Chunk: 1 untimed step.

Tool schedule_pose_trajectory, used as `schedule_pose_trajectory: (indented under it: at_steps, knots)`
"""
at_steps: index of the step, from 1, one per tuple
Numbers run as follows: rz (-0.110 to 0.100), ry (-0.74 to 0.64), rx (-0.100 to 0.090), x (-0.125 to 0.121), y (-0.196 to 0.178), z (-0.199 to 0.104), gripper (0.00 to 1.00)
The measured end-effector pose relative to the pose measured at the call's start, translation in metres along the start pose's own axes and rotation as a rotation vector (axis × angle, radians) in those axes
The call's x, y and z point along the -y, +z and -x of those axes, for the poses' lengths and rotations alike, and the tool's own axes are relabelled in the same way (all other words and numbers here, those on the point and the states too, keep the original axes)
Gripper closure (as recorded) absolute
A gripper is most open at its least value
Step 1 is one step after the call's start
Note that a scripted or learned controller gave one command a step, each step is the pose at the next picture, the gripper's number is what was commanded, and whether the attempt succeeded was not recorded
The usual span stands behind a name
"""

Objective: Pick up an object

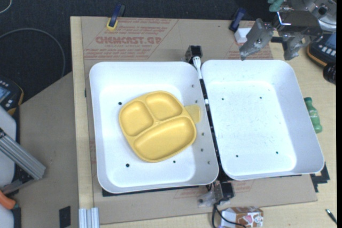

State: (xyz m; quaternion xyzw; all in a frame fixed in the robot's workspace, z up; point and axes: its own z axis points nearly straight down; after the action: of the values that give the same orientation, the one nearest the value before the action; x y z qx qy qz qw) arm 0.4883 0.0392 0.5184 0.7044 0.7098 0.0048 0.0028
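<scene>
Yellow divided plate [157, 125], glossy, all one warm shade, sits in the white left bin [101, 115]. The right bin [299, 131] is white too, peppered with fine dark specks. Brown board [155, 37] under both, red lettering printed along its far side. A green clip [313, 115] at the right rim, a yellow-and-blue clamp [114, 17] far left, and the metal-grey gripper [271, 42].

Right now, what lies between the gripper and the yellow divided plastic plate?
In the camera view, between the gripper and the yellow divided plastic plate lie the right bin's bare back corner and the black clamp joining both bins.
</scene>
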Motion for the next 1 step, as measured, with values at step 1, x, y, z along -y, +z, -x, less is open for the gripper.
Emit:
schedule_pose_trajectory:
  at_steps: [1]
  knots:
    - [-0.009,-0.01,-0.001,0.0098,0.0099,-0.1431,0.0]
